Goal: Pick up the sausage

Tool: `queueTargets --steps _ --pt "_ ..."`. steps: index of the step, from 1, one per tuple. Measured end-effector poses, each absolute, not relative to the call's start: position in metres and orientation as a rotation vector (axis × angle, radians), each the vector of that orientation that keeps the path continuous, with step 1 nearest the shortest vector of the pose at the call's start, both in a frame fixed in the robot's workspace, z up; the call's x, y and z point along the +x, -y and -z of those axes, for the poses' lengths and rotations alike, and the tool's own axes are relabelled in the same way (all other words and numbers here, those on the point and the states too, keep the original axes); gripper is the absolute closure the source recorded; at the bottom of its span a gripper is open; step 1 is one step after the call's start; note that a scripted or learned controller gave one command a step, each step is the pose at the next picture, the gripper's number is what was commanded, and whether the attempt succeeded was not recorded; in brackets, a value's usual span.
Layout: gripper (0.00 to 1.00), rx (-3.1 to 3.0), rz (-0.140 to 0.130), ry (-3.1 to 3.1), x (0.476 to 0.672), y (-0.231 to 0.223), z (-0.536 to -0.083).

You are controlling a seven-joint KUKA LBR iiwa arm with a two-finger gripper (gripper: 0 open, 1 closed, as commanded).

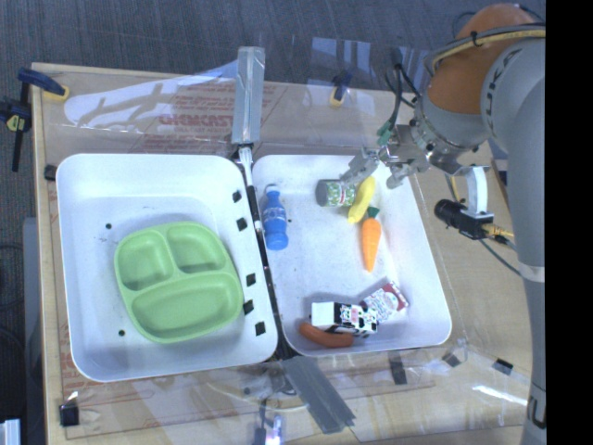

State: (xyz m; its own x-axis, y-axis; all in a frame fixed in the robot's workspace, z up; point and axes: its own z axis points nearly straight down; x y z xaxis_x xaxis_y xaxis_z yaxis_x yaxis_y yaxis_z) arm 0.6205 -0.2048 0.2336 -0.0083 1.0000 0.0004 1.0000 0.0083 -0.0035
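Claw [375, 167] hovering at the far edge of the right bin [422, 239], its fingers spread slightly apart and gripping nothing.

The sausage [325, 336] is lying well apart from the claw, against the bin's near wall, touching a black-and-white carton [345, 315] just beside a pink-and-white carton [386, 301]. Directly below the claw, a small can [334, 193] and a banana [360, 199] are sitting together, with a carrot [371, 240] just past them. A blue bottle [274, 219] is resting to the claw's left; further left, a green divided plate [180, 283] is occupying the left bin [83, 211].
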Motion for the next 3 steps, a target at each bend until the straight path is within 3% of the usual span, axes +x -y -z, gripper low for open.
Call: queueTargets --steps 1,2,3 --pt "0.0 -2.313 -0.005 2.119 0.531 0.202 -0.156" --pt "0.0 -1.968 -0.001 2.443 0.476 0.137 -0.091" --pt "0.0 -1.911 0.0 2.494 0.477 0.203 -0.092"
